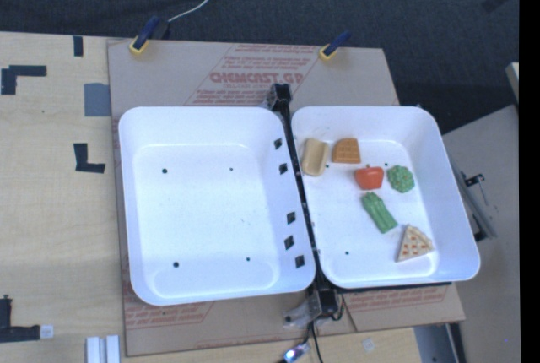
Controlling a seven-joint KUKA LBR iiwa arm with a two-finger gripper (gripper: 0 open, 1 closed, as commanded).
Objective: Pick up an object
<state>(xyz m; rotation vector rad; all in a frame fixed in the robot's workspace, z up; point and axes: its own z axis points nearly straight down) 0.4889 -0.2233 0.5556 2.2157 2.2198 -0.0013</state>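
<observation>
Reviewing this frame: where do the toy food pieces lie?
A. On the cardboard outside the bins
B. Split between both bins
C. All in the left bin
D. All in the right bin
D. The red tomato, broccoli, green cucumber, waffle wedge, orange piece and tan piece all lie inside the right bin.

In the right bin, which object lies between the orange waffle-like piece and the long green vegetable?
The red tomato-like piece lies between the orange waffle-like piece and the long green vegetable, seen in the camera view.
</observation>
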